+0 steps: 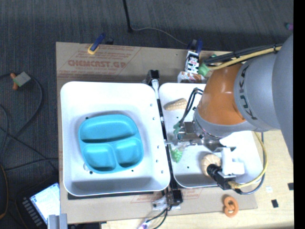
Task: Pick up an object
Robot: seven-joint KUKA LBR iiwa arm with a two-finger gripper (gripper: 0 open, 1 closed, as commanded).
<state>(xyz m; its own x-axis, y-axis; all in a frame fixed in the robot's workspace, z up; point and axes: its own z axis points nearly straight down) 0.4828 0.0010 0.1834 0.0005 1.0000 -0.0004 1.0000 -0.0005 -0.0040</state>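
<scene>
Several small objects lie in the right bin, and you can pick out three of them: a green object near the bin's left wall, a tan, elongated piece toward the far left corner, and a pale ring-shaped object toward the near edge. The pincer sits low over the left part of that bin, just above the green object, but you cannot tell from this slant whether it is released or clenched, nor whether it touches anything. The arm with its orange band covers much of the bin behind it. In the left bin you see a blue divided tray with three compartments, lying flat near the middle. Both bins rest side by side on the tabletop, a brown board with red lettering. On that board, an orange ring lies near the front edge below the right bin, and a blue clamp grips the far left edge.
</scene>
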